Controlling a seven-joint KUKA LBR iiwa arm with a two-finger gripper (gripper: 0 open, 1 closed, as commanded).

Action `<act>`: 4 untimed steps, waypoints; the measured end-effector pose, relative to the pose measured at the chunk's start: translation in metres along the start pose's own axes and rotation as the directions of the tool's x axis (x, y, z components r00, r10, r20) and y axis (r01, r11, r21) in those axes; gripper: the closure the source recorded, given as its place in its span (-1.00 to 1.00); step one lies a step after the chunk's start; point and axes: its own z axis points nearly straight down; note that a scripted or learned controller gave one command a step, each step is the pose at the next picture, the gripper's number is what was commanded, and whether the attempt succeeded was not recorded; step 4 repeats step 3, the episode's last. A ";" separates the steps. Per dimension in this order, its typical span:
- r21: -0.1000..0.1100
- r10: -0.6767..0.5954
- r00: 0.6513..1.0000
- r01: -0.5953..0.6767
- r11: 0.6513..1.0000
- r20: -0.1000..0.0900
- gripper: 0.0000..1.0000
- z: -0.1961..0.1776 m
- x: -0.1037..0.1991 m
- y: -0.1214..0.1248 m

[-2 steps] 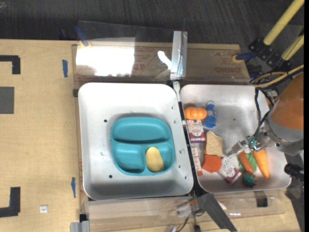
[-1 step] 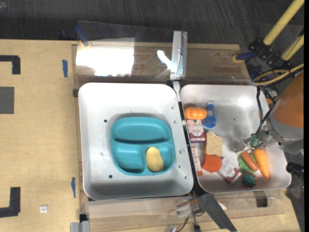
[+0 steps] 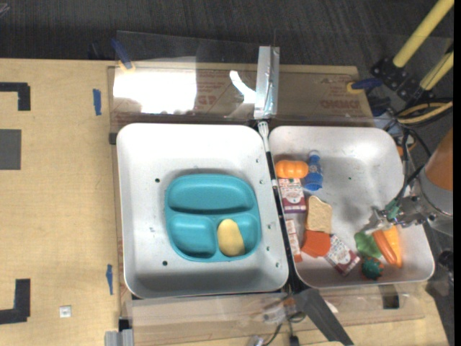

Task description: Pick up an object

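The gripper (image 3: 387,220) sits low over the right bin (image 3: 360,146), near its right edge and front corner, fingers set close around the top of a toy carrot (image 3: 390,245); whether they actually grip it I cannot tell. Just beside the carrot toward the bin's middle lie green toy leaves (image 3: 366,242) and a dark green ball (image 3: 372,268). Further in are a small red carton (image 3: 343,256), an orange block (image 3: 315,244) and a tan slice (image 3: 319,215). Along the bin's left wall rest a small orange pumpkin (image 3: 291,169), a blue bottle (image 3: 313,173) and a maroon box (image 3: 292,196). In the left bin (image 3: 137,193) a teal divided tray (image 3: 209,200) holds a yellow potato-like piece (image 3: 230,237) in its front right compartment.
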 end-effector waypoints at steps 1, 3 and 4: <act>-0.005 0.054 0.999 -0.054 0.999 0.002 1.00 0.058 0.014 0.062; 0.003 0.149 0.989 -0.149 0.989 -0.001 1.00 -0.039 0.116 0.193; 0.003 0.149 0.989 -0.149 0.989 -0.001 1.00 -0.039 0.116 0.193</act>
